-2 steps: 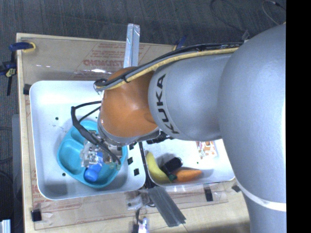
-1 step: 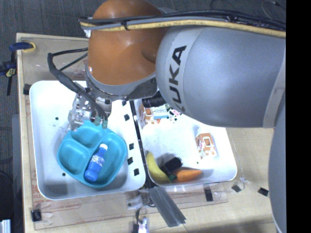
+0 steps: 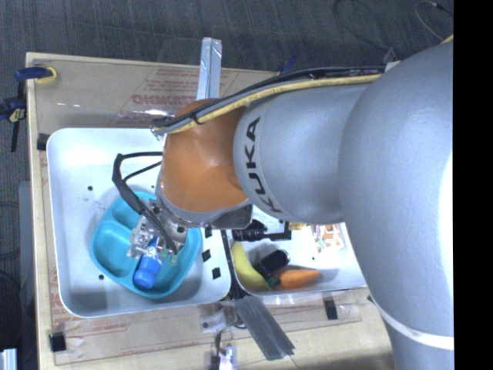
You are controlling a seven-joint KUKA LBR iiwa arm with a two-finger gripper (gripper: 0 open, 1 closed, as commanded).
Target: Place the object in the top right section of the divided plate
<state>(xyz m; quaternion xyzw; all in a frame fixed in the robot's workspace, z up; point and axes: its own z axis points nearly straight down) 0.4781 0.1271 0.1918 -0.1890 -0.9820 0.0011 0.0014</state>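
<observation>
A blue divided plate (image 3: 115,245) lies in the left white bin (image 3: 69,206), tilted in the view. My gripper (image 3: 150,245) hangs low over the plate's right half, under the orange wrist band. A blue cylinder-shaped object (image 3: 146,274) sits at the plate's lower right section, directly below the gripper and touching or nearly touching its tip. The wrist and cables hide the plate's upper right part.
The right bin (image 3: 339,280) holds a yellow banana (image 3: 245,267), a black object (image 3: 273,262) and an orange carrot-like piece (image 3: 299,277). The big grey arm covers most of that bin. A grey metal bar (image 3: 208,68) stands behind the bins.
</observation>
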